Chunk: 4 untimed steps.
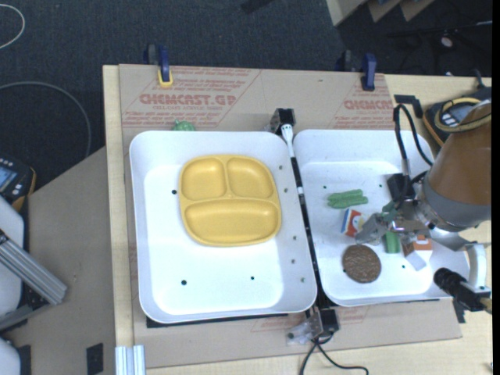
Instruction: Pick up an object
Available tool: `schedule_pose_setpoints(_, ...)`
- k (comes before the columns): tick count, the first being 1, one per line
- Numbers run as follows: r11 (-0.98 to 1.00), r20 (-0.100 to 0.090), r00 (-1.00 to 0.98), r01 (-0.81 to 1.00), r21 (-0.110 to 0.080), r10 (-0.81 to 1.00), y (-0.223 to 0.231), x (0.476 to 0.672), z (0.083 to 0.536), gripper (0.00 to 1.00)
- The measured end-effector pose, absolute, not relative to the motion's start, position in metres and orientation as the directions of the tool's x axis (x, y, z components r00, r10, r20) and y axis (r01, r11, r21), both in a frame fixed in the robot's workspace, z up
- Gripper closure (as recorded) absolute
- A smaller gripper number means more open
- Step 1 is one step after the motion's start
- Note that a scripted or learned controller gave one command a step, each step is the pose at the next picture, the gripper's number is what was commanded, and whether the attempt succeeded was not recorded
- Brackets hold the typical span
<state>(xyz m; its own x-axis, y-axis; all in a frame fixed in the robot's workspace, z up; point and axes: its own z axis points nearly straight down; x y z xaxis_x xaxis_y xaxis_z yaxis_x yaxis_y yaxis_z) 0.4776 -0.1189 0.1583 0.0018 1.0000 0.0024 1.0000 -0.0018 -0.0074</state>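
Your pincer [393,226] sits low in the right bin [328,151], among a green piece [346,199], a red-and-blue card [352,221] and a brown disc [362,263]; you can't tell its opening. Yellow divided plate [230,200] lies in the left bin [156,272].

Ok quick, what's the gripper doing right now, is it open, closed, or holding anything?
Gripper: low in the right bin among the small items by the brown disc; whether it is open, closed or holding something cannot be told.
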Motion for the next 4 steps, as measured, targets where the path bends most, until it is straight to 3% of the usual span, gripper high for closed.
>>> schedule_pose_setpoints(1, -0.001, -0.001, 0.001, 1.000, 0.002, 1.000, -0.119, 0.480, 0.172, 1.00)
schedule_pose_setpoints(3, 0.009, 0.002, -0.009, 1.000, 0.009, 1.000, 0.009, 0.480, 0.315, 1.00)
schedule_pose_setpoints(4, 0.005, 0.001, -0.005, 1.000, 0.012, 1.000, 0.029, 0.480, 0.413, 1.00)
